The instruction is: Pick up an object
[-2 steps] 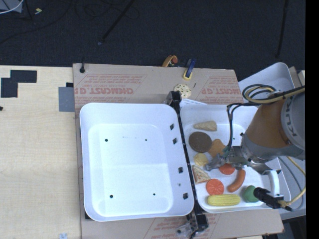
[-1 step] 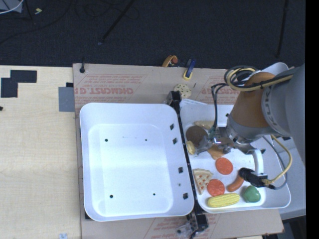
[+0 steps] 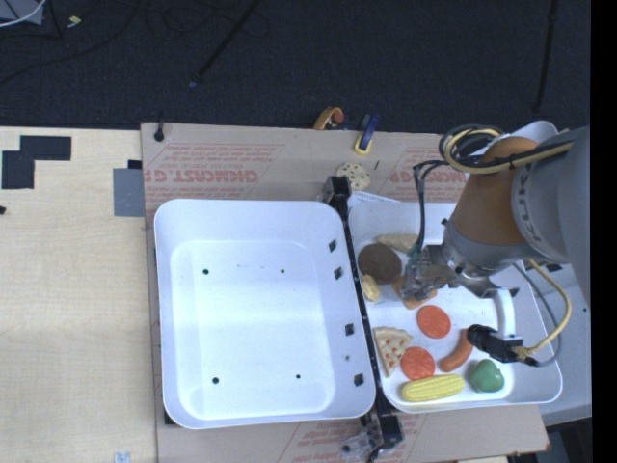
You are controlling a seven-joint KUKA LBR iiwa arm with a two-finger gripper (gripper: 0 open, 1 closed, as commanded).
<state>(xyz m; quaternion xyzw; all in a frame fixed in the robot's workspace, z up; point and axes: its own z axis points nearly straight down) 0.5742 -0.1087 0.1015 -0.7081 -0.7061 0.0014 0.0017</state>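
Observation:
The right bin (image 3: 540, 389) holds several toy foods: a brown round piece (image 3: 378, 261), a red disc (image 3: 434, 321), a second red disc (image 3: 417, 363), a pizza slice (image 3: 390, 344), a corn cob (image 3: 432, 388), a sausage (image 3: 456, 353), a green piece (image 3: 487, 377) and a pale piece (image 3: 395, 242) near the back. My gripper (image 3: 420, 285) reaches down into this bin just right of the brown piece and above the upper red disc. A small brownish item lies at its tip; whether it is gripped is unclear.
The left bin (image 3: 193, 230) lies beside it, across a black divider (image 3: 349, 287). A small yellow piece (image 3: 370, 287) rests by the divider. A dotted cube (image 3: 353, 175) and clips (image 3: 364, 135) sit on the cardboard behind the bins. Cables hang off the arm at right.

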